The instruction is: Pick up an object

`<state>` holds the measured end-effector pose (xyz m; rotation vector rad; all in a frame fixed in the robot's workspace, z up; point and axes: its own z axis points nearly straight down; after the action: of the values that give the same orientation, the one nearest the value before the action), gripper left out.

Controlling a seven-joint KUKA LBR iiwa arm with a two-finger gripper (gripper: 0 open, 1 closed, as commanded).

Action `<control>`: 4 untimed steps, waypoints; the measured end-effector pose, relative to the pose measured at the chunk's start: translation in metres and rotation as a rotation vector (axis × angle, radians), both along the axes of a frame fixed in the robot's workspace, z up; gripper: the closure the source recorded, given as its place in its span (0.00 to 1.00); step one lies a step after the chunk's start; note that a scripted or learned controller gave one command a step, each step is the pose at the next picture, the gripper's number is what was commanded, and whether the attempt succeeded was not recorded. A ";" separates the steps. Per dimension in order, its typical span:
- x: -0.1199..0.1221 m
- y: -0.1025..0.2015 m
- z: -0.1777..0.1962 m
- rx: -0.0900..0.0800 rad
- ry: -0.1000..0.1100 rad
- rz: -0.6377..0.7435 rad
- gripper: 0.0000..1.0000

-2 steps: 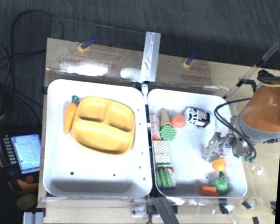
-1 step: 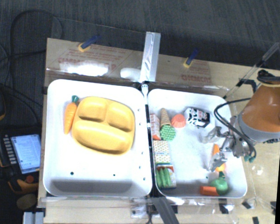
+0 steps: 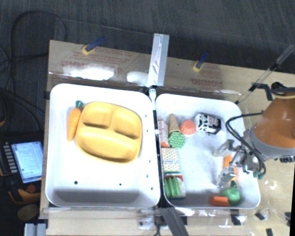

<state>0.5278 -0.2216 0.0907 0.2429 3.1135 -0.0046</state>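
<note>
Just below the hand [image 3: 229,168], low in the right bin [image 3: 202,194], lies a green-and-orange toy [image 3: 228,197]; whether its fingers grip anything is unclear.

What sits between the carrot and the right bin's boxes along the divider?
In the camera view, the yellow divided tray lies between the carrot and the boxes, with the two bins' adjoining rims just past its right side.

Dark grey carpet floor [image 3: 146,12], pale wooden bench [image 3: 277,219], black cables [image 3: 22,22]
</note>
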 end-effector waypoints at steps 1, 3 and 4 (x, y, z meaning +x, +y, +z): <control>0.015 0.020 -0.001 0.001 0.005 -0.148 0.00; -0.024 0.021 0.000 0.001 0.002 -0.237 0.00; -0.035 -0.002 0.001 -0.001 -0.007 -0.070 0.00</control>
<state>0.4928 -0.2237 0.0921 0.3511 3.0962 -0.0071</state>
